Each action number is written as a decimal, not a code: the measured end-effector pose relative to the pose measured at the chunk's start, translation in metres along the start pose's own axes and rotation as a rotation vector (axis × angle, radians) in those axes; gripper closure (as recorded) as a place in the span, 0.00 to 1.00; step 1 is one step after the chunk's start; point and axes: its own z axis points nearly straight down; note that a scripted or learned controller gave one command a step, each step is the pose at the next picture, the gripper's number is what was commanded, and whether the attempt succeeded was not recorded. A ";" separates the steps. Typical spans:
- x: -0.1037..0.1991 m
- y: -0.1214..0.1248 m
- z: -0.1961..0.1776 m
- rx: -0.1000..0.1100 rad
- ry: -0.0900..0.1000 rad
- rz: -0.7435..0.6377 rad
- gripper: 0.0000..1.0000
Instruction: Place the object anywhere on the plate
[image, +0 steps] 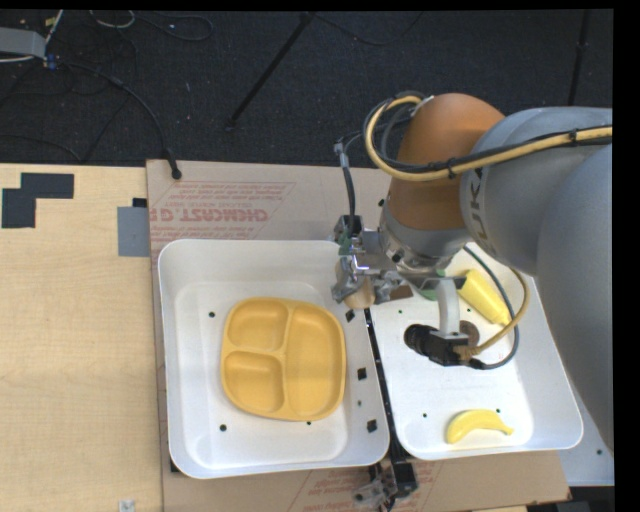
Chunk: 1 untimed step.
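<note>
A yellow divided plate (283, 357) lies in the left white bin (190, 290), a little toward its front. My gripper (358, 280) hangs over the ridge between the two bins, just past the plate's far right corner. A small tan-brown piece (382, 291) shows right at the gripper, and whether it is held is unclear. In the right bin (545, 400) a yellow banana (478, 426) lies near the front edge. A yellow block (482, 296) sits by the arm, partly hidden by it.
The big grey arm with its orange band (440, 150) covers the back of the right bin. Printed cardboard (230, 205) lies under both bins. A pale wooden bench top (70, 340) stretches to the left.
</note>
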 end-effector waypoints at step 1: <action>0.047 0.019 0.008 -0.001 0.000 -0.002 1.00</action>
